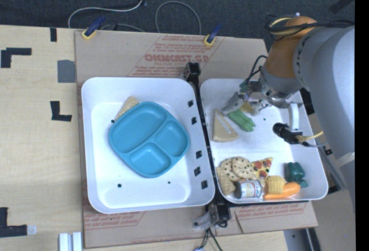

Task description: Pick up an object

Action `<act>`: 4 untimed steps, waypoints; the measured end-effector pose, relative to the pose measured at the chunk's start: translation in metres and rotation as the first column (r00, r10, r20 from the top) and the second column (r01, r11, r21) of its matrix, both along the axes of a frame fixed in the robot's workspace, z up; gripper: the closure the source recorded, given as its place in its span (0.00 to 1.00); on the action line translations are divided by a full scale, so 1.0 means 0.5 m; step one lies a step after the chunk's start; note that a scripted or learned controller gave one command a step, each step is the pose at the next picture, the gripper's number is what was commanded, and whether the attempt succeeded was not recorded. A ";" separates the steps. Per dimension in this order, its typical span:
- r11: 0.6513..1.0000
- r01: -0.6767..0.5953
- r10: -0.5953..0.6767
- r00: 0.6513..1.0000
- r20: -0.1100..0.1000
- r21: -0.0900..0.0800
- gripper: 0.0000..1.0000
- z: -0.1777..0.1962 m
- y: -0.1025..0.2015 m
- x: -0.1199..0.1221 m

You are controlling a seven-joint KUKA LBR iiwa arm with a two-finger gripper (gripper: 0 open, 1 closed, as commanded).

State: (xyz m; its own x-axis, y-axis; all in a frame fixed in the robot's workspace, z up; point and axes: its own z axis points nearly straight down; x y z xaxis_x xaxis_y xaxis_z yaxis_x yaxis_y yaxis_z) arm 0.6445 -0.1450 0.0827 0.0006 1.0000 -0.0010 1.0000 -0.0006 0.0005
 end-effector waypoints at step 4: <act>1.000 -0.007 0.007 1.000 0.007 -0.001 0.00 0.007 0.010 0.041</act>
